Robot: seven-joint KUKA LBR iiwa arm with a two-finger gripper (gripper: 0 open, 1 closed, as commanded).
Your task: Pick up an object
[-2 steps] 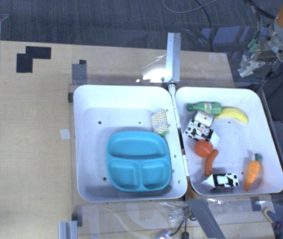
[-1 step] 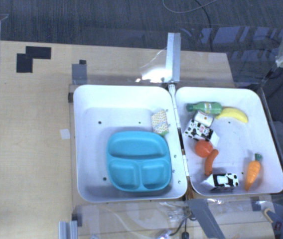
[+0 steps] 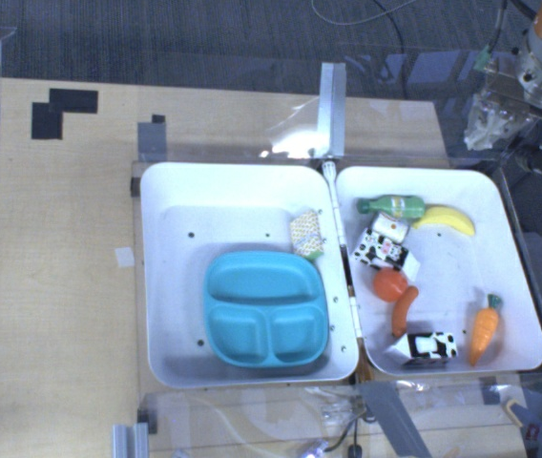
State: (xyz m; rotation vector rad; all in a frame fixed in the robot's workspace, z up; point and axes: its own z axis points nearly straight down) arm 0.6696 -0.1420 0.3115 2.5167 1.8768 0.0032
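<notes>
Above rt bin's (image 3: 511, 256) far corner, fingers (image 3: 489, 122) hang over bench; spread or closed, can't tell.

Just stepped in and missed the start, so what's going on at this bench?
A robot arm's gripper sits up beyond the right bin's far corner, above the bench and not over any object. That bin holds toys: a banana, green bottle, carrot, tomato and others, all lying untouched. The left bin holds a blue divided plate. Nothing has been picked up yet.
</notes>
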